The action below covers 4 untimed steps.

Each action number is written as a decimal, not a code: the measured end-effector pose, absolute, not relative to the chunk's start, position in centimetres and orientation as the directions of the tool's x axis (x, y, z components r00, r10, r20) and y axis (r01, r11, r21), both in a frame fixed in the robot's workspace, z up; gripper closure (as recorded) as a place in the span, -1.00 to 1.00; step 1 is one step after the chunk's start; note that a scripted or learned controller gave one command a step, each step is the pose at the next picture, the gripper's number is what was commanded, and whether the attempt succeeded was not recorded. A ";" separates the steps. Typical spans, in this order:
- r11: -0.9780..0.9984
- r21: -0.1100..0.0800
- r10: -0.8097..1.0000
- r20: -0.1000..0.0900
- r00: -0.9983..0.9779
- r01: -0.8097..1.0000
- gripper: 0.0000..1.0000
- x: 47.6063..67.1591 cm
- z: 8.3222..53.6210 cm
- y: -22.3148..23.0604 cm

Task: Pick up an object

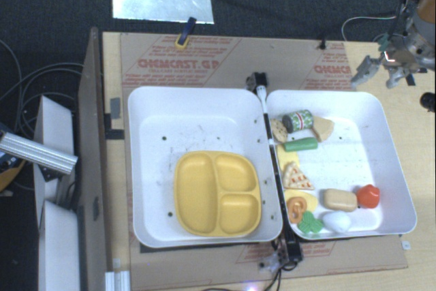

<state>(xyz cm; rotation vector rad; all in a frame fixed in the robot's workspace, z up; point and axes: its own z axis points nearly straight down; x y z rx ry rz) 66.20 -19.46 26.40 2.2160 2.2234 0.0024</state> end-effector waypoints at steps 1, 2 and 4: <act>0.009 -0.004 1.000 0.003 -0.009 1.000 -1.00 66.8 16.0 -13.1; 0.003 0.013 1.000 -0.002 -0.003 1.000 -1.00 67.2 9.9 -10.0; -0.003 0.008 1.000 -0.008 0.003 1.000 -1.00 63.3 8.7 -8.8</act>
